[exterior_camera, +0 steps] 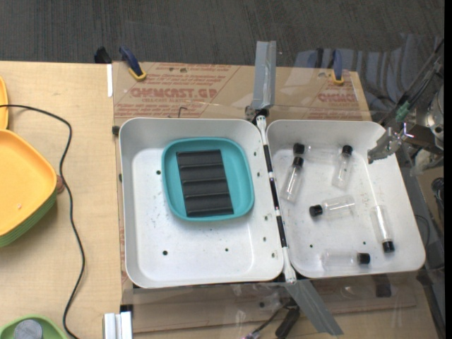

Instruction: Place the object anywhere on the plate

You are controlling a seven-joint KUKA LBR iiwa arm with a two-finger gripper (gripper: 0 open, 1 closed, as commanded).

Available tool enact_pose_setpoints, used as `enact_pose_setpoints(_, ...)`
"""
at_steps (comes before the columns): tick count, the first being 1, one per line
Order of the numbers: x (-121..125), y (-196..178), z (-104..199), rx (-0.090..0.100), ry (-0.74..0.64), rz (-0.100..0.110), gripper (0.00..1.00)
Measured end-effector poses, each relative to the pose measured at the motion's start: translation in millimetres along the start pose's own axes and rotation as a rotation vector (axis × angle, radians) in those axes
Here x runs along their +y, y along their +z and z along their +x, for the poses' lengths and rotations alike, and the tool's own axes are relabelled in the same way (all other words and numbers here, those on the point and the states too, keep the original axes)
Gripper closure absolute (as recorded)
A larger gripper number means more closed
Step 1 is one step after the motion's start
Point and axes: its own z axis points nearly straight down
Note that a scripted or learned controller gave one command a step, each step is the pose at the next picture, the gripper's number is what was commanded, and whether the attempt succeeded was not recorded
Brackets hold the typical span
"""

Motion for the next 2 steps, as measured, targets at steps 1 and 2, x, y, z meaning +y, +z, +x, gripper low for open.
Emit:
enact_pose_setpoints(1,55.4,-122.2,-32.5,0.000,0.069,-0.002,0.00)
enact_pose_setpoints(2,97.2,-161.3,-14.0,0.000,0.184,-0.001,0.00)
